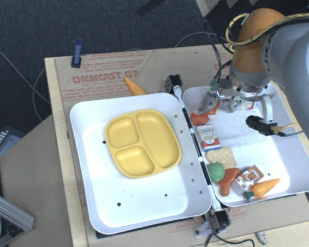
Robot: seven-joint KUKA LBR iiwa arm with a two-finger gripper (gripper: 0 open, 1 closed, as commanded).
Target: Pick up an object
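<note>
Near edge of right bin (267, 155): carrot (263, 187) lay by the front wall, with a small brown-and-white box (248, 177) touching it on view-left. Red pepper (229, 178) sat just beside the box, green ball (216, 171) against the pepper's top. Next back: toast slice (221, 156), then a small carton (208, 137), then a red piece (199, 119). All of these hugged the bin's view-left wall in one column. The bin's middle and view-right floor was bare, good room there.

My gripper (232, 101) hung over the far end of that bin, near the back wall. An orange-red piece (210, 106) lay just beside it on view-left. Couldn't tell whether the gripper was open, closed or gripping anything.

Left bin (140, 198): yellow divided plate (143, 143) sat in its far half, clear of all four walls, bare floor across the near half.

Beyond the bins, on the bench (105, 70): an orange carrot-like piece (135, 86) touched the left bin's back rim. Blue item (77, 52) sat at the bench's far edge.
</note>
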